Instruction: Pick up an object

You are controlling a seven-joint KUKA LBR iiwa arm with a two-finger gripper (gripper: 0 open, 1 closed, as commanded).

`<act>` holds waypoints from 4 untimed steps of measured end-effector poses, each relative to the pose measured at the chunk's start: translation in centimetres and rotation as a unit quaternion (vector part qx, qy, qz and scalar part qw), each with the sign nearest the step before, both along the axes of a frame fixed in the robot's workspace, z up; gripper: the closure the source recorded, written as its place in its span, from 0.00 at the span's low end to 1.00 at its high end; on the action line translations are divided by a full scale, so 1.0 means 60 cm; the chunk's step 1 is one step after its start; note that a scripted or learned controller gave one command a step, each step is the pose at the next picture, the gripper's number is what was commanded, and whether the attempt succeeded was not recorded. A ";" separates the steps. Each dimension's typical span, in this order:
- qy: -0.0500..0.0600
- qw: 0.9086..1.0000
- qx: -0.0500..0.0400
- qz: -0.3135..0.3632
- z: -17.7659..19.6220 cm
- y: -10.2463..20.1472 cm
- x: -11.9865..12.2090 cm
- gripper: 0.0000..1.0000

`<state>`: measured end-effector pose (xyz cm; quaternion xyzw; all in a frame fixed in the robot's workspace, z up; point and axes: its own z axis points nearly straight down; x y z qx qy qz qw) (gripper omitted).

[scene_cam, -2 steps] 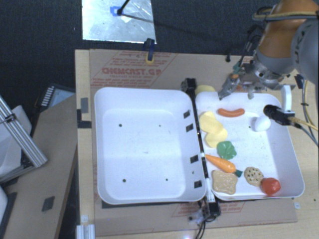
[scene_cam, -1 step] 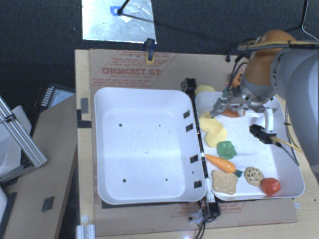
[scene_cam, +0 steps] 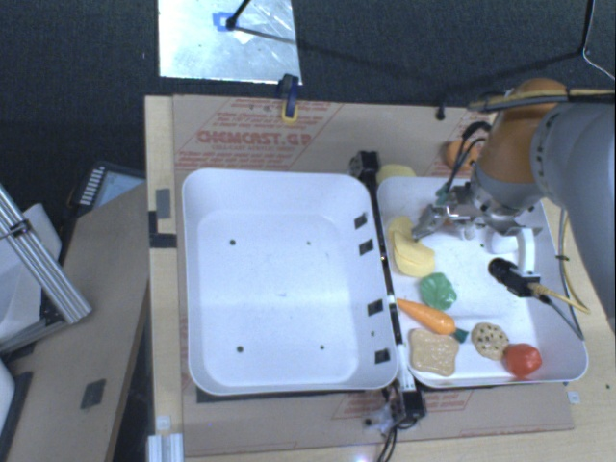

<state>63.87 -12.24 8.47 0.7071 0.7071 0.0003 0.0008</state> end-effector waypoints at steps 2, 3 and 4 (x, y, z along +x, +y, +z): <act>0.005 1.000 0.001 -0.001 -0.001 -0.006 0.047 0.00; 0.006 1.000 0.001 0.000 0.017 -0.005 0.047 1.00; -0.009 1.000 0.002 0.007 0.286 0.168 0.056 1.00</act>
